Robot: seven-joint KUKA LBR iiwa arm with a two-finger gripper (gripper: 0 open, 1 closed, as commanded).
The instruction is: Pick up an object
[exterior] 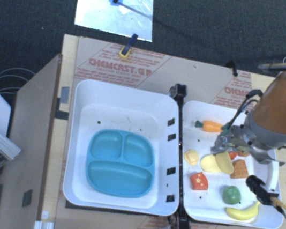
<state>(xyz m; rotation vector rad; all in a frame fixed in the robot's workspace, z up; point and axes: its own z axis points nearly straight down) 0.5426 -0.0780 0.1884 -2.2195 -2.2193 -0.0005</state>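
The right white bin [198, 110] holds several toy foods. An orange carrot [210, 126] lies near its far edge. A small pale piece [192, 157], a pale yellow lemon-like piece [209, 164], a yellow wedge [225, 162] and a brown slice [240, 169] cluster mid-bin. Nearer the front are a red piece [200, 180], a green piece [231, 194] and a banana [242, 211]. My gripper [223, 145] hangs low over the mid-bin cluster, just above the yellow wedge and right of the carrot. A bit of red [233, 155] peeks out beneath it.
The left white bin [89, 94] holds a blue divided plate [121, 162]. A black divider with clips [176, 138] runs between the bins. The arm's orange band [283, 102] looms over the right bin's far right corner.
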